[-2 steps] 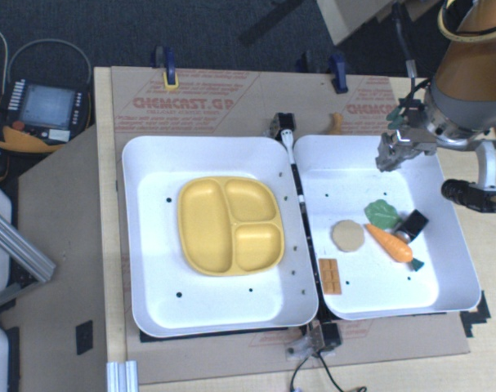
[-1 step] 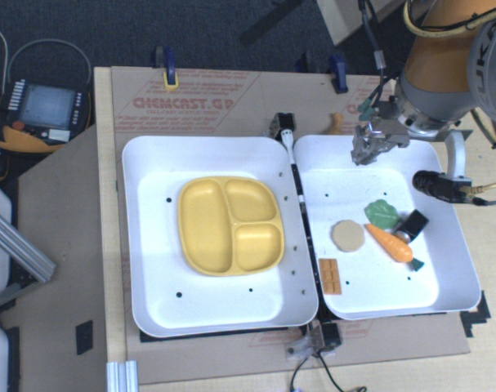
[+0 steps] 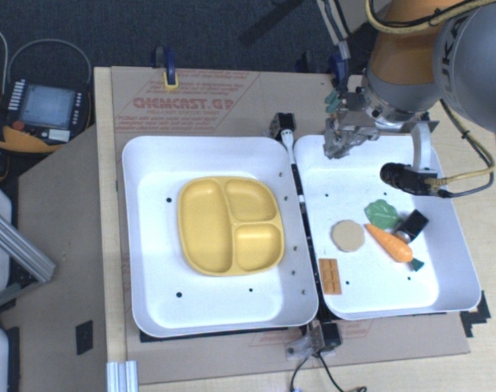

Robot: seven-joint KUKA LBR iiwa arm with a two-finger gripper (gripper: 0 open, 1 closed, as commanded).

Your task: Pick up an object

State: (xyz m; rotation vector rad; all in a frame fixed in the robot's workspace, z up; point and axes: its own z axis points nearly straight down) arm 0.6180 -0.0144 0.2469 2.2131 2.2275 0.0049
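Cardboard covered the desk under both bins; jaws, state unclear, hovered far from the carrot, risking an empty grab.

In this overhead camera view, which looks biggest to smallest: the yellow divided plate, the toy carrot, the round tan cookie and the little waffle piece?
Largest to smallest:
1. Yellow divided plate
2. Toy carrot
3. Round tan cookie
4. Waffle piece

Cookie and waffle piece look close in size.
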